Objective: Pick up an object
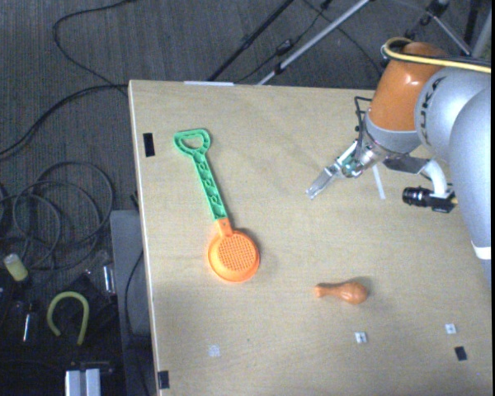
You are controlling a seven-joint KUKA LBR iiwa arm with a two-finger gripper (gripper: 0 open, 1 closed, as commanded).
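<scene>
A sieve-like scoop (218,208) with a green lattice handle and a round orange head lies on the left part of the wooden bench top (272,114). A small orange pear-shaped piece (344,291) lies on its side toward the front right. My gripper (313,190) hangs at the right middle of the bench, slanting down to the left. Its fingers are shut together with nothing between them. It is well apart from both things: the pear-shaped piece is below it in the view and the scoop is off to the left.
The bench's left edge (140,221) drops to a floor with cable loops (49,213) and a yellow-green hook (66,312). Tripod legs (338,23) run behind the far edge. Small square markers (360,337) dot the front right. The grey arm (466,139) takes up the right side.
</scene>
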